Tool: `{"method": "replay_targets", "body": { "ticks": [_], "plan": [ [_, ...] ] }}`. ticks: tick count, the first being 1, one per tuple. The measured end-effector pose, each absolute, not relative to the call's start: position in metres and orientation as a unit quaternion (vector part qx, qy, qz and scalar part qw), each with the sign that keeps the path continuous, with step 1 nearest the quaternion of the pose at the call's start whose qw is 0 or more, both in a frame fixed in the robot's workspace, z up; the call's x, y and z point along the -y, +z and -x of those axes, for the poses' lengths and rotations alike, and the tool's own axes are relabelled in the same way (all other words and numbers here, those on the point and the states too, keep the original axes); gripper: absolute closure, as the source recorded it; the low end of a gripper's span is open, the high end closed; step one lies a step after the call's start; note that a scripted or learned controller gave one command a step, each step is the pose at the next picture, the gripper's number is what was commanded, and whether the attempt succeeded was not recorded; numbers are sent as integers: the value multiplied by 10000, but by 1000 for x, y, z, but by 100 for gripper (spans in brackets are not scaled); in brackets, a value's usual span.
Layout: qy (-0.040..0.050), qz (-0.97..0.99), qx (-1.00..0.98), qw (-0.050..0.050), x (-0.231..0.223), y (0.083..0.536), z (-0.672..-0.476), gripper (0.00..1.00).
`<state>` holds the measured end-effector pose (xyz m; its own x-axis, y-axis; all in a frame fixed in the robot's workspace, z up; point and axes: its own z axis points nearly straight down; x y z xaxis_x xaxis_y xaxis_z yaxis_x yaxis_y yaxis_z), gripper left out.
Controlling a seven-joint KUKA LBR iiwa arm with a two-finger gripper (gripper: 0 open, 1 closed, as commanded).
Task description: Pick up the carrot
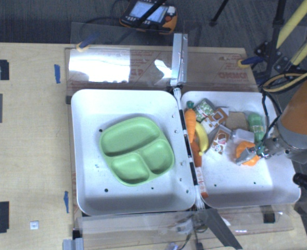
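The carrot [191, 123] is orange with a green top and lies lengthwise along the left wall of the right bin [237, 186]. A yellow banana [202, 138] rests against its right side. My gripper [260, 150] is low over the right part of that bin, well to the right of the carrot. It sits right at a small orange object [243, 151], which is not the carrot. Whether it touches that object I cannot tell.
Printed snack packets [216, 120] and a green bottle [255, 123] crowd the far half of the right bin. The left bin [86, 139] holds a green divided plate [137, 150]. A metal divider [178, 59] stands behind the bins.
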<state>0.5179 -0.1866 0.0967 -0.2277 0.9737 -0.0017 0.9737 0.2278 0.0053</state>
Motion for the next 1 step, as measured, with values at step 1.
{"method": "replay_targets", "body": {
  "ticks": [1],
  "plan": [
    [1, -6387, -7695, 8, 142, 201, -588, 100]
  ]
}}
